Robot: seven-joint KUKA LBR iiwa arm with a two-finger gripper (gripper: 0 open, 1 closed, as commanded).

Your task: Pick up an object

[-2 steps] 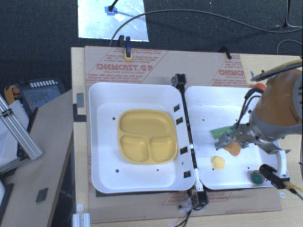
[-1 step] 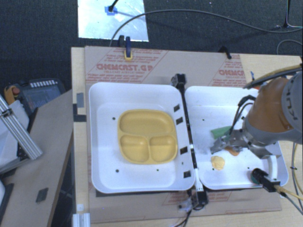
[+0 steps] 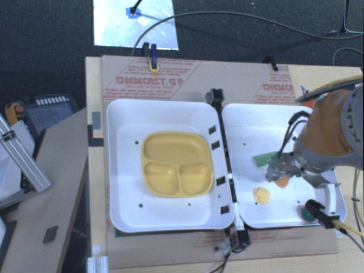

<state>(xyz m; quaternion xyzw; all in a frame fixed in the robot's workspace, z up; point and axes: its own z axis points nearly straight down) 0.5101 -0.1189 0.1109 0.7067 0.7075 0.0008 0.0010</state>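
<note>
Two bins side by side on the table point(image 3: 95, 220)

A divided tray point(image 3: 175, 164) lies in the left bin point(image 3: 122, 152); in the right bin point(image 3: 250, 124), a flat strip point(image 3: 263, 159) lies behind a small lump point(image 3: 261, 195), beside the pincer point(image 3: 278, 175).

End effector point(image 3: 278, 174) low, arm bent

At the frame's right edge, the arm point(image 3: 333, 132) has an orange band above grey metal; black cables loop beside it, seemingly.
</note>
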